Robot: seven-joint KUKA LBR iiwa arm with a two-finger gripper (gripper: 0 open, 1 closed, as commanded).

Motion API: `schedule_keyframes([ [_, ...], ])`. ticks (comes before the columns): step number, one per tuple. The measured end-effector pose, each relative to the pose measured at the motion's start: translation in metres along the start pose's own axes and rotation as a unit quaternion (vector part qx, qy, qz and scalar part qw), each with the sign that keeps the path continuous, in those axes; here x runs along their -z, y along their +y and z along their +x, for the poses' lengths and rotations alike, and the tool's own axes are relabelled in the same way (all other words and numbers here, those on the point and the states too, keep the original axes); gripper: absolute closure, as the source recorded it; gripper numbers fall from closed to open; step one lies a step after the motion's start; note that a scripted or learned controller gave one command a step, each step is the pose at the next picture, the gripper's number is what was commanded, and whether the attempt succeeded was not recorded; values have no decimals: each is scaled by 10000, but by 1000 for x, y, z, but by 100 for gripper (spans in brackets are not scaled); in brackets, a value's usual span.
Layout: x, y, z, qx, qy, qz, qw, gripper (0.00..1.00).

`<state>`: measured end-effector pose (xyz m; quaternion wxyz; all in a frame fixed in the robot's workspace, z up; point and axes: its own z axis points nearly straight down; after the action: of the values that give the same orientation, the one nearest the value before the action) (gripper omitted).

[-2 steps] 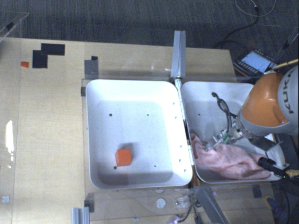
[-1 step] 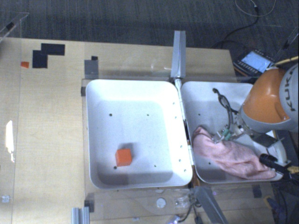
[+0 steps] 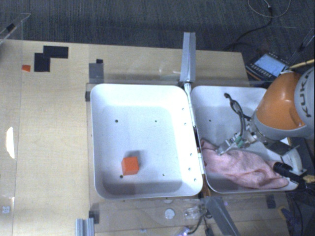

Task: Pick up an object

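Note:
A pink cloth [image 3: 241,167] lies crumpled along the near side of the right bin [image 3: 216,109]. My gripper [image 3: 229,147] is low in that bin, right at the cloth's upper left edge, seemingly touching it. The arm's orange band [image 3: 280,107] rises behind it at the right. A small orange cube [image 3: 130,165] rests in the left bin [image 3: 138,102], toward its near left part, far from the gripper.
A metal divider post [image 3: 188,58] stands between the two bins at the back. Black cables [image 3: 236,109] hang from the wrist over the right bin. Black blocks [image 3: 49,57] and a tiny orange piece [image 3: 26,68] lie on the bench at far left.

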<state>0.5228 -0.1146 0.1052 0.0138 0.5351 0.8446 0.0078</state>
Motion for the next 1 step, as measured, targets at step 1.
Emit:
schedule_keyframes([
  [1, -16, 33, -20, -1330, 29, 89, 9911, 0],
])
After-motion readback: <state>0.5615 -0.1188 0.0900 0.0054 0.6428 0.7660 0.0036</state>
